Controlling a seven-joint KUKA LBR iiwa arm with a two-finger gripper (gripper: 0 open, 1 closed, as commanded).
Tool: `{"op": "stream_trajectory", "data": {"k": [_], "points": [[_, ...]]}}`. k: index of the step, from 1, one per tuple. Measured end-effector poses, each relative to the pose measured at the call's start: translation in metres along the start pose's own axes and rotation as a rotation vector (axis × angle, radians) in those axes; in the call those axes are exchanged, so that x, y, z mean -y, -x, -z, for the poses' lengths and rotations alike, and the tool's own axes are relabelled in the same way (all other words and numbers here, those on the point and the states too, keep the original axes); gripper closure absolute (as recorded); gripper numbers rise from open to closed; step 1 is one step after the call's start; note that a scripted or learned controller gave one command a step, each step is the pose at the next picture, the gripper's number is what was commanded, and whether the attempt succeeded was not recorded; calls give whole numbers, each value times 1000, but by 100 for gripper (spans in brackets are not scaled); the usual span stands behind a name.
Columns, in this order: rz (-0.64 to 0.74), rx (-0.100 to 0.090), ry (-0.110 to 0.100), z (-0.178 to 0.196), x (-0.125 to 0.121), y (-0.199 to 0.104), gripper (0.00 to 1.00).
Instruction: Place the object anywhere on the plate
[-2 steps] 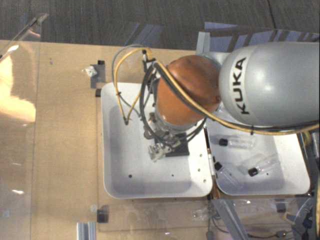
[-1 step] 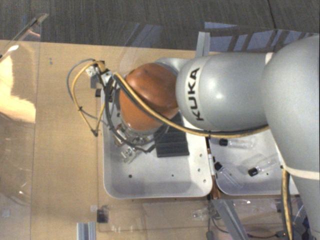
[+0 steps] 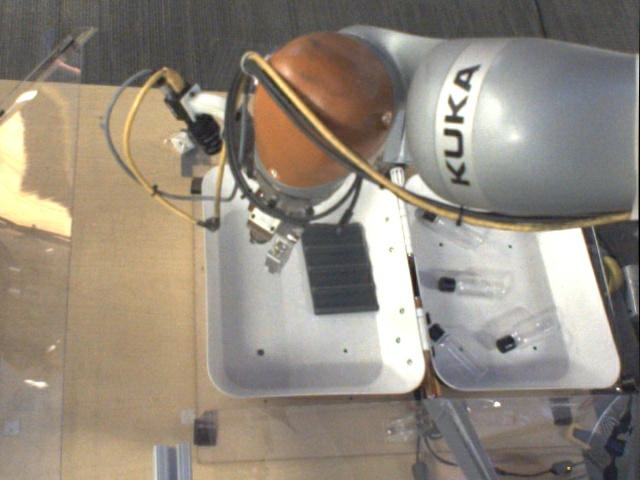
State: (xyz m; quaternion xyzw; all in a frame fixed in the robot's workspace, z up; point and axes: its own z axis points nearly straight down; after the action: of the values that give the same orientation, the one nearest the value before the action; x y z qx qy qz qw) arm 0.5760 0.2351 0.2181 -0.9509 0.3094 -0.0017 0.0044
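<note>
Dark ribbed plate [image 3: 340, 268] in left bin [image 3: 250, 368], long axis running near-to-far. Gripper [image 3: 278, 246] just left of plate; finger state unclear.

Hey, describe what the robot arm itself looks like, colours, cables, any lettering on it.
The arm is bulky, rounded and glossy silver-grey, with KUKA in black capitals on its side. A shiny copper-orange dome sits above the wrist. Black and yellowish cables loop outside it. The hand is small, metallic and grey.
</note>
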Motion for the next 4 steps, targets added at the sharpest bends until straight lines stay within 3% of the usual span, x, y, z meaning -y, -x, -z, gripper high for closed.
{"op": "stream_trajectory", "data": {"k": [1, 2, 3, 4], "points": [[61, 3, 2, -38, 45, -61, 100], [-489, 1, 0, -28, 55, -75, 100], [-760, -1, -4, -119, 55, -76, 100], [-303, -1, -2, 11, 52, -78, 100]]}}
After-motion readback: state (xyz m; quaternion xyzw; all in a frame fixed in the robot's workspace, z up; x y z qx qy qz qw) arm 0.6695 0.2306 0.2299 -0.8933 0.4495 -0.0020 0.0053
